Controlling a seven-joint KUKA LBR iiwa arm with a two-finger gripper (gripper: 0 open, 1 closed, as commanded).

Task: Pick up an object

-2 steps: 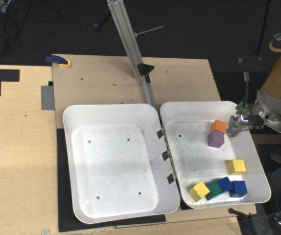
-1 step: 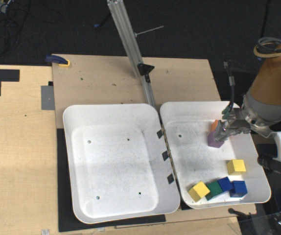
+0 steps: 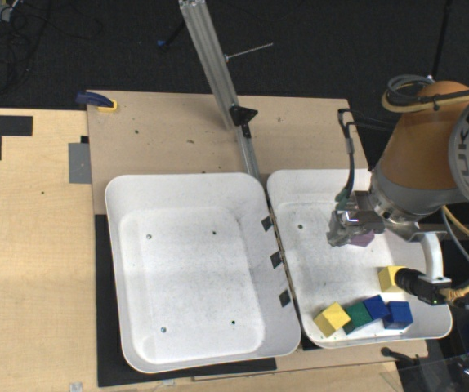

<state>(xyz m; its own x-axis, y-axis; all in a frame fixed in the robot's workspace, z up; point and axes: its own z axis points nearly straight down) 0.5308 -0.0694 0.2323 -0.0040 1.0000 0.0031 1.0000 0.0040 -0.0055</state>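
Pale wood forms the bench, which fills the left and centre of the frame. Black flooring with loose cables lies beyond its far edge. A raised wooden board sits on the bench and carries both bins. Black patches and a grey patch mark the bench surface on the left. A blue and yellow clamp grips the far left corner of the board. An aluminium rail rises at a slant from between the bins toward the top of the frame.

The arm enters from the right, orange band uppermost, and reaches down over the right bin. The left bin is the larger in view; its floor shows only a few small dark dots. Three black clips lie along the seam between the two bins.

The gripper hangs low over the middle of the right bin. A purple block shows just beneath and beside it; whether the fingers pinch it cannot be told, and the state of the claw cannot be told.

Near the front right corner of the right bin sits a cluster: a yellow block, a green block, and two blue blocks, all touching or just beside one another. A second yellow piece lies near the right wall, partly behind a black part of the arm
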